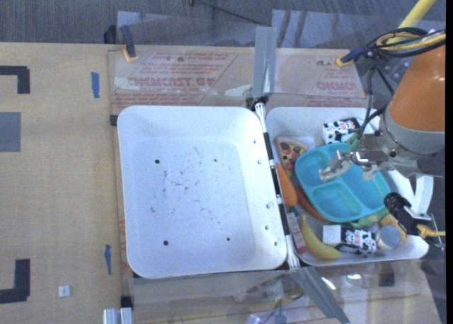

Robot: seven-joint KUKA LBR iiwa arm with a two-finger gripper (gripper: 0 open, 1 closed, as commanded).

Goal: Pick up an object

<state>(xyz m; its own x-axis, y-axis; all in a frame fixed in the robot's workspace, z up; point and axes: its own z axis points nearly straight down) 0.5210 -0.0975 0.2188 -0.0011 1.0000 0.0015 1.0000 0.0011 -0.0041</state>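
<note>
Fingers (pixel 338 165), state unclear, over blue tray (pixel 347 199) in crowded right bin (pixel 419 248); left bin (pixel 134 139) roomy.

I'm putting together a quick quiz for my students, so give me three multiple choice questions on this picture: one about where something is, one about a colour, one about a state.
1. Where does the banana lie?
A. in the left bin
B. in the right bin, near its front edge
C. on the bench outside both bins

2. What colour is the divided tray?
A. red
B. green
C. blue

3. How does the claw stand relative to the divided tray?
A. over the tray's back part
B. over the left bin
C. outside both bins, over the bench

Answers:
1 B, the banana sits by the front wall of the right bin.
2 C, the tray is bright blue.
3 A, the claw's metal tip lies across the tray's rear edge.
</note>
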